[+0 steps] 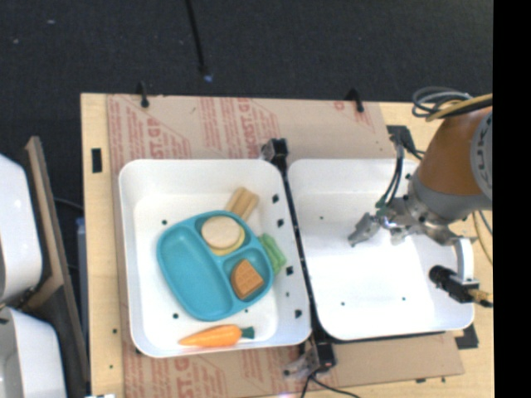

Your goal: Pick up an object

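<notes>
Two white bins sit side by side in the camera view, and the left bin holds everything worth picking: a blue divided tray with a round biscuit and a brown toast piece in its compartments, a wooden block touching the tray's far edge, and a carrot just beyond its near edge. The gripper hangs over the right bin, well apart from the tray, with nothing visibly held; whether its claw is spread or closed cannot be told. I judge this the approach step, and the next move calls for travelling across toward the tray and descending onto one object.
</notes>
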`<state>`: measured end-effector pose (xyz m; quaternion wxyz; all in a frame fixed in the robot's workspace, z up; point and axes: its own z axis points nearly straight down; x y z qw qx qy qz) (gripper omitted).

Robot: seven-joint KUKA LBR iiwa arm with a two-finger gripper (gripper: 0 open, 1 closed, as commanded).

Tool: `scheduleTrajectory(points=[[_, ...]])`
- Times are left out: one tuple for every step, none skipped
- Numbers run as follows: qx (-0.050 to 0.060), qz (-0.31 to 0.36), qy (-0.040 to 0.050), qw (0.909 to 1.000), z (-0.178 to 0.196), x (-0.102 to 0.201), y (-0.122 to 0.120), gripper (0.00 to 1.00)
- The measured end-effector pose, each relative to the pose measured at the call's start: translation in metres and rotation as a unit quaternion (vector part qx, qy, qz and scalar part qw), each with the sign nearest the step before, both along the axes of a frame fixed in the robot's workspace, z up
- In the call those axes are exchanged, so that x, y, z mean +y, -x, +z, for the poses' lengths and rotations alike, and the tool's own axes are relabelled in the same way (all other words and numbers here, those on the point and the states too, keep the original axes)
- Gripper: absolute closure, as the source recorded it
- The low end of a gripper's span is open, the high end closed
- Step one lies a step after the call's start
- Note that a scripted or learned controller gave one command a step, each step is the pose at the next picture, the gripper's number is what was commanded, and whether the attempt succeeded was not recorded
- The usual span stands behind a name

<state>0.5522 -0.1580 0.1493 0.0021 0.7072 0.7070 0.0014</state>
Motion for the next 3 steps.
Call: scheduleTrajectory(points=[[0.001,0.0,-0.0001,1.0,0.032,-0.006,-0.011,0.0],[0.001,0.0,-0.0003,1.0,0.054,-0.004,-0.022,0.0],[0.002,0.0,-0.0001,1.0,0.049,-0.013,-0.026,0.0]])
